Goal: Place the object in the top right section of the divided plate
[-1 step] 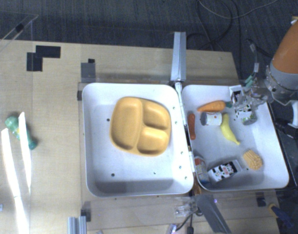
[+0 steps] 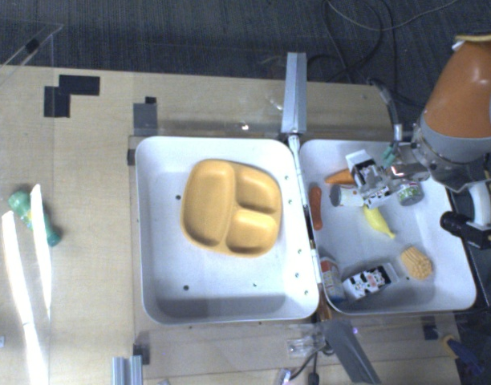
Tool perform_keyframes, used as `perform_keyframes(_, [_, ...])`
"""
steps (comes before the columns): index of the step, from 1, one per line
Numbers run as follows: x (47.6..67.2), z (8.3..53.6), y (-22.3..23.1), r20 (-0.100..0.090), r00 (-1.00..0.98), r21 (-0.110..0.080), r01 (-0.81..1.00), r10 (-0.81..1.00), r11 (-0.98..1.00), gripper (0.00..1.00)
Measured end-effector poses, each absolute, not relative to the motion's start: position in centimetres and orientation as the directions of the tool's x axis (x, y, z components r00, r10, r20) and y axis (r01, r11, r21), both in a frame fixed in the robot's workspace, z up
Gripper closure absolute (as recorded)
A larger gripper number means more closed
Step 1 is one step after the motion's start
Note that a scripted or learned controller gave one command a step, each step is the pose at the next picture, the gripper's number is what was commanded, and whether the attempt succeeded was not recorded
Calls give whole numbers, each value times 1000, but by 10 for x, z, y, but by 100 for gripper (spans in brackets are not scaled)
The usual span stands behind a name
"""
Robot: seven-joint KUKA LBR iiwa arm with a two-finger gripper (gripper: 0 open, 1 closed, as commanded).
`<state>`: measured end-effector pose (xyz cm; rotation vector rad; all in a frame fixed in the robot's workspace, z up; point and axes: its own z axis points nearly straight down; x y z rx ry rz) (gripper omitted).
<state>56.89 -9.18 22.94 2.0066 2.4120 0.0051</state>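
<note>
We see the gripper [image 2: 372,184] low over the right bin [image 2: 446,295], its grasp impossible to tell, while the yellow divided plate [image 2: 232,207] at centre-left awaits its object.

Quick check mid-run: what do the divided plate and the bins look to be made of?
Divided plate: likely moulded plastic, yellow-tan all through, with rounded section walls and a soft sheen. Left bin and right bin: white, smooth, with rounded corners and small dark dots like rivets along the rims; painted metal or hard plastic, the look leaves it open.
</note>
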Motion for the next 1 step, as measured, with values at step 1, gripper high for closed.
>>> perform_keyframes(1, [551,216,-1,0,-149,3,989,989,149,100])
